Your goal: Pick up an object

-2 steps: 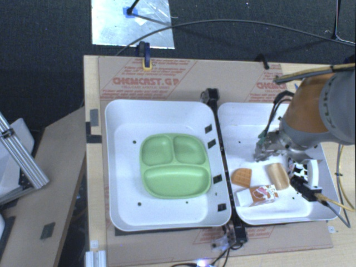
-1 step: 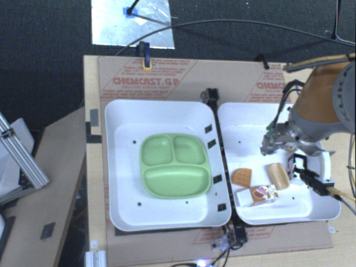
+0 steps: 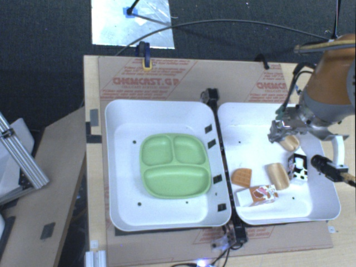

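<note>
Look first at the right white bin (image 3: 320, 213), because all the loose pieces lie there and the arm reaches in from that side. The gripper (image 3: 280, 131) hangs low over the upper part of this bin, and a small tan rounded piece (image 3: 290, 143) sits directly under its tip, touching it or almost touching. I judge that this piece is the chosen target, since the gripper stands above it and well apart from the other things. How wide the gripper stands, and whether it has any hold on the piece, I cannot tell: the metal of the wrist covers that part.

The other candidates lie lower in the same bin. A tan cylinder-shaped block (image 3: 277, 175) lies on its side, tilted, near the middle. Just beside it to the right is a small black and white object (image 3: 298, 167). To the left lies a flat orange-brown wedge (image 3: 241, 177), and below it a red and white printed packet (image 3: 259, 194), touching or nearly touching the wedge.

The left white bin (image 3: 119, 166) carries a light green plastic plate with three compartments (image 3: 175, 165), lying flat in the centre, with nothing on it. It probably serves as a place to put things, so it plays no part in the pick.

Both bins rest on a cardboard sheet (image 3: 167, 77) on the tabletop, which keeps them side by side.
</note>
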You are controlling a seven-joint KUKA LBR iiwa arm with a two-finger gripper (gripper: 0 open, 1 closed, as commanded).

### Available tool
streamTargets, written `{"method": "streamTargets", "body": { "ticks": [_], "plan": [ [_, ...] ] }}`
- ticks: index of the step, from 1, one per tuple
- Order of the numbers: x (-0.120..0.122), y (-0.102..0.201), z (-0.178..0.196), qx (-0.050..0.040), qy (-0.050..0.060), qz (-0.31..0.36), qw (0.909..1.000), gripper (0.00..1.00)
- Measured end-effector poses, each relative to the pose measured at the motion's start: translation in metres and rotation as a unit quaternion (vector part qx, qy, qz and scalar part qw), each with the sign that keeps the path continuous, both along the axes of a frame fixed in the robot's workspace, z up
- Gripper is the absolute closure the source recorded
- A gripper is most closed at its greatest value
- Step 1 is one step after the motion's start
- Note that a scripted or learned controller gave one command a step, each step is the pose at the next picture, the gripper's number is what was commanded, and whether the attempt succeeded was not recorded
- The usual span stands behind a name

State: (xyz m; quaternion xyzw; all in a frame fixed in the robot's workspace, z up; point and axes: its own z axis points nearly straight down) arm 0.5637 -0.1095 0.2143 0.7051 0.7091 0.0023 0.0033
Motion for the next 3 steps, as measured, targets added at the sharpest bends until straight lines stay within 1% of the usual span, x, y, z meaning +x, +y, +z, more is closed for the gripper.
{"method": "streamTargets", "body": {
  "ticks": [1, 2, 3],
  "plan": [
    [0.002, 0.0, 0.054, 0.0001, 0.0, 0.0, 1.0, 1.0],
    [0.017, 0.053, 0.039, 0.0012, 0.003, 0.002, 1.0, 1.0],
    [0.027, 0.115, 0.028, 0.0016, 0.003, 0.002, 1.0, 1.0]
  ]
}}
